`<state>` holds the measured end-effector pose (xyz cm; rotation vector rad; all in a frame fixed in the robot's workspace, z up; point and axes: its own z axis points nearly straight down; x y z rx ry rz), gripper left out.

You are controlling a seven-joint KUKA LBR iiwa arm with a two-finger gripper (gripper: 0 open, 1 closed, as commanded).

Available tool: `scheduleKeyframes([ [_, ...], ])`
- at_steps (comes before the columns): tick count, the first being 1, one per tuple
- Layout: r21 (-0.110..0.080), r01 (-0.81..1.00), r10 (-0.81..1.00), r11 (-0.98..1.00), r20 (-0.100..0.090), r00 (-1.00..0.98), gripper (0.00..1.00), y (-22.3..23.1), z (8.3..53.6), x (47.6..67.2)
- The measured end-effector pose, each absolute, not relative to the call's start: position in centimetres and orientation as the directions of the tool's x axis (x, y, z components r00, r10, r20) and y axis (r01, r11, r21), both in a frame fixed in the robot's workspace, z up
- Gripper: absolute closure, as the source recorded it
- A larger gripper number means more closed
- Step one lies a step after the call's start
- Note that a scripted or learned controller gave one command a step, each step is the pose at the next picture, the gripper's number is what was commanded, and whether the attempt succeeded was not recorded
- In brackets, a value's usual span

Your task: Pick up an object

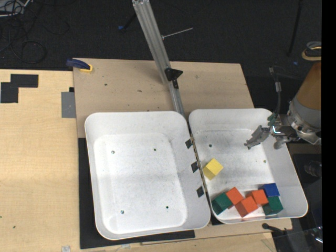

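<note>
The gripper [258, 138] hangs over the right bin [231, 122], at its two o'clock side, fingers slightly apart with nothing between them. A yellow cube [213, 168] lies at eight o'clock from it, near the bin's left wall. Orange, green and blue cubes [251, 200] cluster at six o'clock, along the near edge.
</note>
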<state>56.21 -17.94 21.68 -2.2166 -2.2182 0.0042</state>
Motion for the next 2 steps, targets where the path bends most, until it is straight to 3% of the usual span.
scheduleKeyframes([
  [1,-0.003,1.0,1.0,-0.001,0.001,0.001,0.0,-18.0,21.8,56.3],
  [2,-0.009,1.0,1.0,-0.001,0.002,0.001,0.0,-18.4,15.8,56.8],
])
